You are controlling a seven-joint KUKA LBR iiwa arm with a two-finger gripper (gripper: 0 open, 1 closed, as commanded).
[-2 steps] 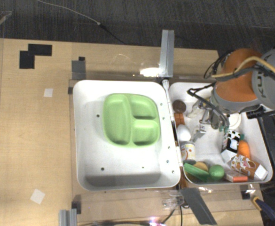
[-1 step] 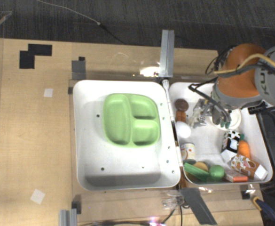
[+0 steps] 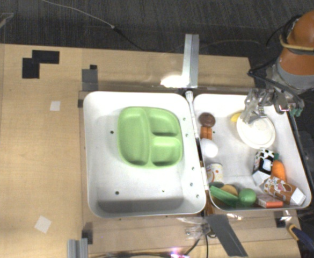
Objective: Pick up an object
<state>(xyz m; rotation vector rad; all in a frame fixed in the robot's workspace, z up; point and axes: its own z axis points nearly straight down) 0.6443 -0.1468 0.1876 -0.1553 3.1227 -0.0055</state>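
The gripper (image 3: pixel 252 112) hangs right at the white round lid's (image 3: pixel 257 131) top edge. I cannot tell what it is doing. Nothing looks lifted yet. Just below the lid sit a cow toy (image 3: pixel 263 162) and a carrot (image 3: pixel 278 171).

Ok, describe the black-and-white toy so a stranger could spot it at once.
Start at the right bin of the two white ones. Along its right wall, just below the round white dish, sits the black-and-white toy, touching an orange carrot. It alone is patched in black and white like a cow.
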